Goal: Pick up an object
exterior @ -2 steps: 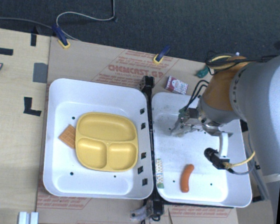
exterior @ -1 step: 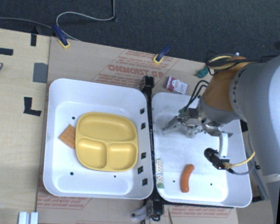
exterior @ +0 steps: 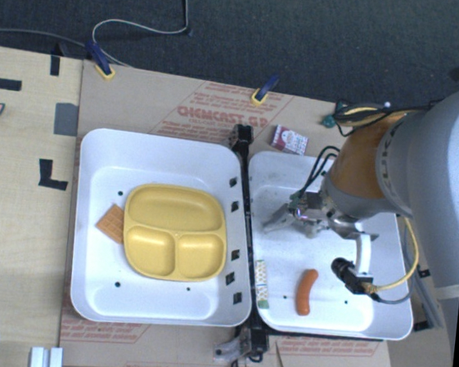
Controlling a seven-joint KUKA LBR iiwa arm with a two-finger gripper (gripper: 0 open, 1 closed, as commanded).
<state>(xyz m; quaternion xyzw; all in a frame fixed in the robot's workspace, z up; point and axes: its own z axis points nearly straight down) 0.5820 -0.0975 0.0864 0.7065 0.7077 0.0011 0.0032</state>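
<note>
- I count two white bins side by side: left bin (exterior: 92, 229), right bin (exterior: 379, 319), dark divider strip with clips between them.
- One arm (exterior: 430, 160), grey with orange band, over the right bin. Gripper (exterior: 279, 220) low over the upper-left part of that bin's floor.
- Fingers (exterior: 275, 221): I see a thin grey tip pointing toward the divider; looks drawn narrow, with nothing between them that I can make out.
- One sausage (exterior: 306, 292), orange-red, upright in view, lying on the right bin floor below the fingers and slightly to the arm side. Apart from them, not touching.
- One small printed strip (exterior: 261, 282) flat along the right bin's left wall, below the fingers.
- One yellow divided plate (exterior: 176, 232) in the left bin, across the divider from the fingers. Three compartments.
- One brown cracker-like piece (exterior: 111, 223) tucked partly under the plate's far-left edge.
- One small red-and-white packet (exterior: 288, 140) on the cardboard outside the bins, above the fingers.
- Two yellow-and-blue clamps on the cardboard's top edge: (exterior: 101, 63) and (exterior: 264, 92).
</note>
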